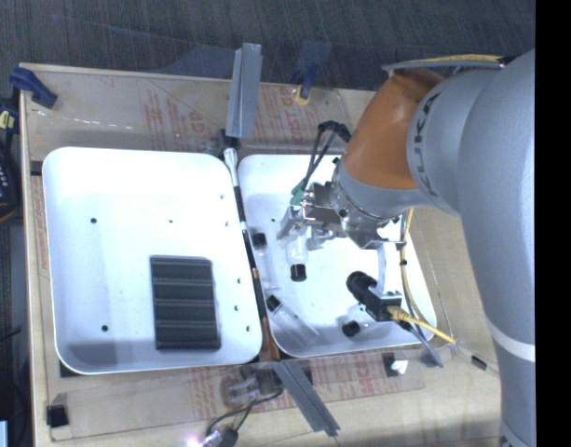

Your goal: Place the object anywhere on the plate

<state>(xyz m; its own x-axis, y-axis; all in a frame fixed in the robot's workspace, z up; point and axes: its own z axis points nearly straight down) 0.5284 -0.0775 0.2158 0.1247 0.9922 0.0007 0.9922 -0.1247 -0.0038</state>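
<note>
A dark ribbed rectangular plate [184, 303] lies flat in the left bin [99, 184], toward its front right. My gripper [304, 223] hangs over the back left part of the right bin [266, 170], well to the right of the plate. A small black object [297, 272] sits on the bin floor just in front of the gripper. Nothing can be made out in the gripper.
More small black pieces lie in the right bin: one by the left wall [258, 239], one at the front left [272, 302], one near the front [350, 328]. A grey divider bar [243, 82] runs between the bins. The arm covers the right bin's right side.
</note>
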